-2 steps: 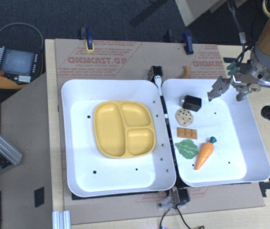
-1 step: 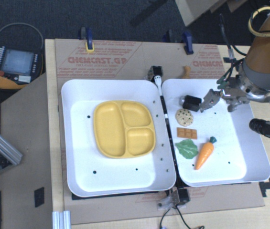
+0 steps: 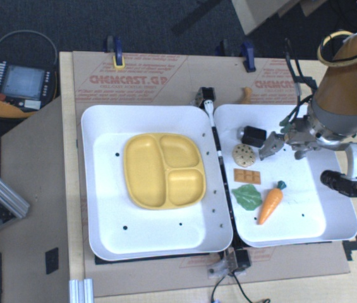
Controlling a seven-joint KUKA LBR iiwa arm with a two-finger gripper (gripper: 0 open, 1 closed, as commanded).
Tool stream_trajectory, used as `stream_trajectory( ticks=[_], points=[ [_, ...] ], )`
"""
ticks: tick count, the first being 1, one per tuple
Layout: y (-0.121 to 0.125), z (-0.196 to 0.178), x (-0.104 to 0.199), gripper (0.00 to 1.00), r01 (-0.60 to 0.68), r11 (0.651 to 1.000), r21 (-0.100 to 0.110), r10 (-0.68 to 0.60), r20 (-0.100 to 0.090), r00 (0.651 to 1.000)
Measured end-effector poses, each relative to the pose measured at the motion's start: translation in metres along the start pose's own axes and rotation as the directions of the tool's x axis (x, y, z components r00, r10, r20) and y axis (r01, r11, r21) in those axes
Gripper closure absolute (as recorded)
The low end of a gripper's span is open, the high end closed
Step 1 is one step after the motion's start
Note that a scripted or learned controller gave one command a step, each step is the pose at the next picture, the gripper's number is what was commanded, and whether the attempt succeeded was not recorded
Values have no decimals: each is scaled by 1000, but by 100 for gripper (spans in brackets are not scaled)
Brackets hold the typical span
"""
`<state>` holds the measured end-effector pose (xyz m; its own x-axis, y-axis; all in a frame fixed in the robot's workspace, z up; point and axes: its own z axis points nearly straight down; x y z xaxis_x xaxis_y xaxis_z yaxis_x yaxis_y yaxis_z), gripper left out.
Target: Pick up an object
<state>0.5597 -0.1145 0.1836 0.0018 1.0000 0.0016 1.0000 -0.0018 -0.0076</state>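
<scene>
The right bin (image 3: 311,223) holds a black block (image 3: 253,135), a round speckled cookie (image 3: 244,154), a brown cracker (image 3: 247,176), a green leaf (image 3: 248,197) and an orange carrot (image 3: 270,205). My gripper (image 3: 285,150) hangs over the upper middle of this bin, just right of the black block and the cookie. It is open, with bare bin floor showing between its two grey fingers (image 3: 270,147). The carrot and the leaf lie below it, apart from it.
A yellow divided plate (image 3: 164,169) sits in the left bin (image 3: 102,226). The ridge between the bins (image 3: 219,163) runs just left of the cookie. A black part of the arm (image 3: 341,182) juts over the right bin's right side.
</scene>
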Motion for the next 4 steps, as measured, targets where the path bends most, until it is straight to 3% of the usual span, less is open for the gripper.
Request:
stream_trajectory(
  ticks=[1,2,4],
  points=[
    [1,47,8,0,1,1000,-1,-1,-1,1000],
    [2,33,7,100,0,1000,-8,0,2,1000],
    [12,-54,5,100,3,1000,-14,-3,4,1000]
  ],
)
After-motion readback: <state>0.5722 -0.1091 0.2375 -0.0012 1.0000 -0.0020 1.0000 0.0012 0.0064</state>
